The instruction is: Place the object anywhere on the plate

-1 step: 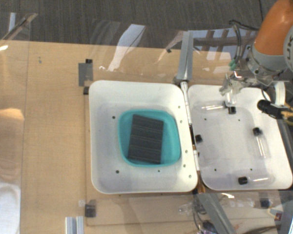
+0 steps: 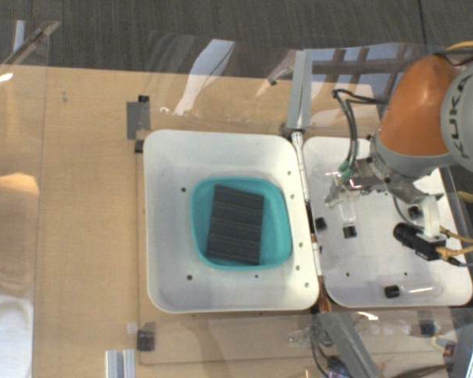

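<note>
Arm [image 2: 426,109] low, wrist bent leftward

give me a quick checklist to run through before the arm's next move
1. Object on plate: the dark ribbed block lies flat inside the teal plate. Ok.
2. Plate in bin: plate sits in the left bin, away from its walls. Ok.
3. Gripper position: gripper is over the right bin, apart from plate and block. Ok.
4. Fingers open or shut: cannot tell.
5. Anything held in the gripper: cannot tell.
</note>
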Tool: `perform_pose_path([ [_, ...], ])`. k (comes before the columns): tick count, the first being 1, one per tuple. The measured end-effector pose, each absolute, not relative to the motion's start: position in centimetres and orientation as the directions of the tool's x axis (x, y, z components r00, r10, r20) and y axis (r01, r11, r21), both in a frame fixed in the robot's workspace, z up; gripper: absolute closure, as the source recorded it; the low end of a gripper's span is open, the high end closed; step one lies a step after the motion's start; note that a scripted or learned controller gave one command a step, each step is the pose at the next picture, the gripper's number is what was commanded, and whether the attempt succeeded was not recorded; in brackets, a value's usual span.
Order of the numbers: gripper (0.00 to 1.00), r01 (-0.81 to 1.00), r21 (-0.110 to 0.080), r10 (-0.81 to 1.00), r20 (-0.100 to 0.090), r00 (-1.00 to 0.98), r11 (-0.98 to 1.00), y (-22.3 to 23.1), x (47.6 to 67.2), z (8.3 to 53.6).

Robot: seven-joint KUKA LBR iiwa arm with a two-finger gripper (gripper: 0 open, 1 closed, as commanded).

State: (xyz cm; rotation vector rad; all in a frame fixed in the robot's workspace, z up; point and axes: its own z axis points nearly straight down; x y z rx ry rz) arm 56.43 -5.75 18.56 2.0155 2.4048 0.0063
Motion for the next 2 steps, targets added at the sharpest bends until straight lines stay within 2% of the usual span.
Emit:
perform_pose_path([
  [1,1.00,0.934,0.008,0.934,-0.002,-0.356,0.356,1.87,60.80,18.60],
  [2,0.00,0.935,0.008,0.935,-0.002,-0.356,0.356,1.82,60.80,18.62],
])
